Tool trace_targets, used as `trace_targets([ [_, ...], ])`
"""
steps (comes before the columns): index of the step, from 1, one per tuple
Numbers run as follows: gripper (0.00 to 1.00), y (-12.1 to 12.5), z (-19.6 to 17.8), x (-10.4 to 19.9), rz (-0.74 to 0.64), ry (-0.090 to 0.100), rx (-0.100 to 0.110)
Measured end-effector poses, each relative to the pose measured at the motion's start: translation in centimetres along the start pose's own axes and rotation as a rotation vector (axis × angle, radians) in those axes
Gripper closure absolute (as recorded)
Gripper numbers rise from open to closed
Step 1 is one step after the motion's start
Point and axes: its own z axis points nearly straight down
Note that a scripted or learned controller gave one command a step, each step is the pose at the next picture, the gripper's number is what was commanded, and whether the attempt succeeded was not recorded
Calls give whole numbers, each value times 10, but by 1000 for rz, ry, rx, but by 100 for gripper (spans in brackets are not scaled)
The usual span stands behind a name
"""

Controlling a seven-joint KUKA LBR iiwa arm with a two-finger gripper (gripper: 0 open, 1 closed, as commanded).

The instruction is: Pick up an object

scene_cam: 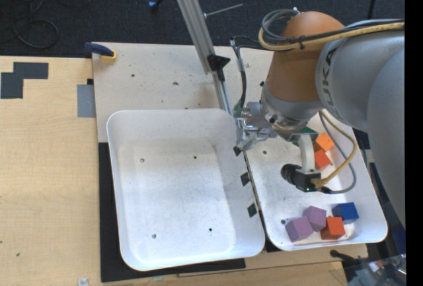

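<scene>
Blocks (317, 220) are what you are after, and they lie in the right bin (373, 228): two purple, one orange and one blue bunched at its near edge, two more orange ones by its far right wall. Your gripper (254, 129) sits low over that bin's far left corner, beside the rim shared with the left bin (125, 139); whether it is spread or closed you cannot tell. Judging by the gap, the cluster lies well apart from it. The arm (344, 76) bends in over the right bin, orange band (301, 57) uppermost, wrist pointing down.
</scene>
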Motion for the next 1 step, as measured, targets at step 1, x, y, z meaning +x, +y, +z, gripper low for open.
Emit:
trace_targets([
  [1,100,0,-12,52,1,0,0],
])
